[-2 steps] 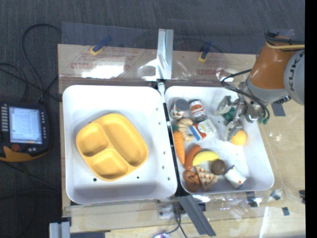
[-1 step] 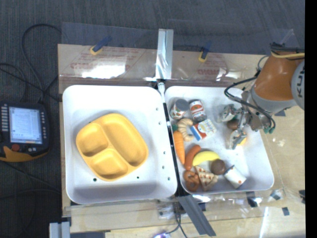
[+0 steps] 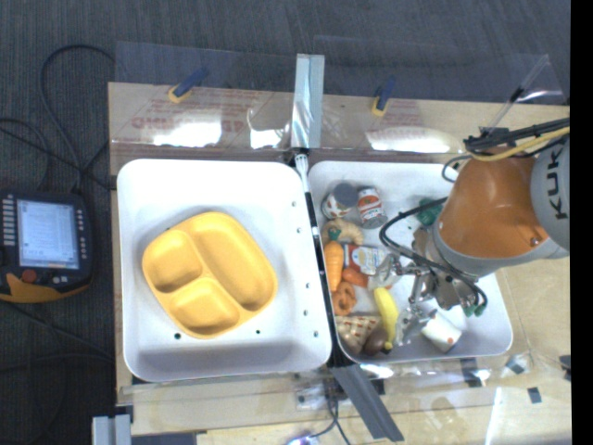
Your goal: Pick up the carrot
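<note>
At the near edge of the bench (image 3: 533, 378), the right bin (image 3: 501, 339) holds a heap of toy food. A white cup (image 3: 442, 334) lies on its side in the near right corner. Left of it a yellow banana (image 3: 386, 311) stands lengthwise, and a brown waffle cone (image 3: 357, 327) lies just beside the banana on the left.

The arm (image 3: 491, 213) reaches in from the right, and its wrist hangs over the near middle of this bin, just above the cup and close to the banana. The jaws point down there among cables. I cannot tell whether they are released or clenched, and nothing can be seen between them.

The carrot (image 3: 334, 260) lies further back, against the left wall of the right bin. It runs lengthwise along that wall, apart from the jaws. A ridged orange piece (image 3: 346, 295) sits at its near end.

In the left bin (image 3: 130, 248) a yellow divided plate (image 3: 208, 272) lies tilted across the middle.

Further back in the right bin two small tins (image 3: 357, 202) lie side by side near the far left corner. A green item (image 3: 428, 213) peeks out beside the arm's orange band.

Off the bench, on the dark floor to the left, rests a control pendant (image 3: 42, 239). Two blue clips (image 3: 188, 83) sit on the far edge of the bench.
</note>
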You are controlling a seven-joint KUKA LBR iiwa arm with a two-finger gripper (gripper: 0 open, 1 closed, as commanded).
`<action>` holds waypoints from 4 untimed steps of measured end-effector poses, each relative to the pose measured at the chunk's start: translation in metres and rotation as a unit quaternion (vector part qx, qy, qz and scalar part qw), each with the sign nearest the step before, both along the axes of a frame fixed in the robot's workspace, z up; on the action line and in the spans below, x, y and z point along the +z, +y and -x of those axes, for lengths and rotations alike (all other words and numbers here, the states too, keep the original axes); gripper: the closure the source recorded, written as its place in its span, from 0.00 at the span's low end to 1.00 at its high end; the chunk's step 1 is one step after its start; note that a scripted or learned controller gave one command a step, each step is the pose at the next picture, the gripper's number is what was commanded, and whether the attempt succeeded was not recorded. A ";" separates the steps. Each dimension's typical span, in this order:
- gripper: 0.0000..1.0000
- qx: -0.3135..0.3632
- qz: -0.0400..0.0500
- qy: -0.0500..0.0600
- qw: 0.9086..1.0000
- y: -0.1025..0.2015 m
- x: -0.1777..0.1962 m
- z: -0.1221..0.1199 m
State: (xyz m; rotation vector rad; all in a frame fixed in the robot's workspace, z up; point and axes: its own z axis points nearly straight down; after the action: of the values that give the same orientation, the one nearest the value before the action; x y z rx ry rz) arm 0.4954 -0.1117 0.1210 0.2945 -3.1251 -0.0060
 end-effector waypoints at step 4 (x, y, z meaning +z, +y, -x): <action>1.00 -0.078 0.005 -0.011 0.997 0.013 -0.021 -0.071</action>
State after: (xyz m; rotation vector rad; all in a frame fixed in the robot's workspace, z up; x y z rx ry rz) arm 0.5668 -0.0992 0.1002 0.0491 -3.1590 0.0118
